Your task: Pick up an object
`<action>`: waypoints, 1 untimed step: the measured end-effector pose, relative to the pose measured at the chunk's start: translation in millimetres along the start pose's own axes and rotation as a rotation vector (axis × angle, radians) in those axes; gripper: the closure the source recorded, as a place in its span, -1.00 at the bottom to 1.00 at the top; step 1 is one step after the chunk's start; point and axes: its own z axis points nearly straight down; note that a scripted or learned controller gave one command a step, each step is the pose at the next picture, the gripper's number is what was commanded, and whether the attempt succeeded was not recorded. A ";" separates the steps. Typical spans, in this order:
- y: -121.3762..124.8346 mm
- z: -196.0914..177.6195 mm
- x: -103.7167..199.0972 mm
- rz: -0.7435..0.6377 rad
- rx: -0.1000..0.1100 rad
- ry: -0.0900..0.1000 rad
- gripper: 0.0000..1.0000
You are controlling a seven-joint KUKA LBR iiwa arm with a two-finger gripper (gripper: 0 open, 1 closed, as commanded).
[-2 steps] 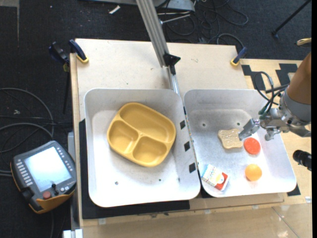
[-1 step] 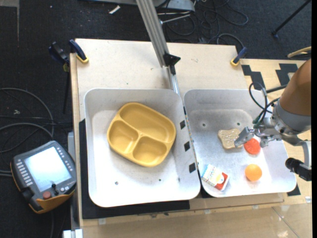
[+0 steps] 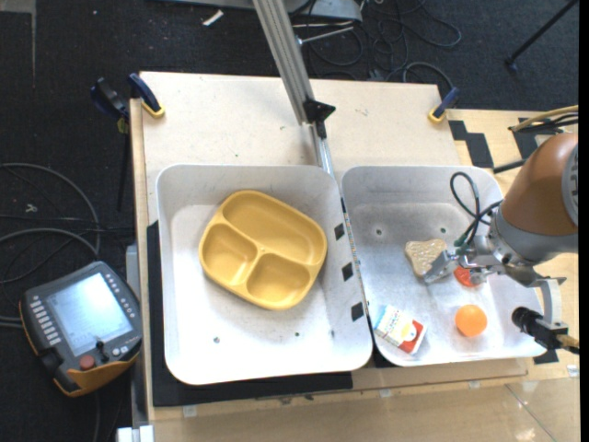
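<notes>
While gripper [image 3: 451, 267] hangs low in right bin [image 3: 386, 191], just beside tan flat piece [image 3: 424, 253], step looks like approach. Finger state cannot tell. Next move: settle over piece, close. Orange ball [image 3: 470, 320] near.

We count two white bins [image 3: 175, 274], one yellow divided plate [image 3: 263, 249], one orange ball [image 3: 471, 320], one tan block [image 3: 423, 254], one small carton [image 3: 400, 329], one red piece [image 3: 467, 278].

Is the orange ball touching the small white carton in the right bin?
Apart. The camera view shows bare bin floor between the orange ball and the small white carton.
</notes>
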 end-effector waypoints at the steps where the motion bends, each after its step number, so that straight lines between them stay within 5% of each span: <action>1: 1.5 -13.3 0.2 -0.001 -0.004 0.000 1.00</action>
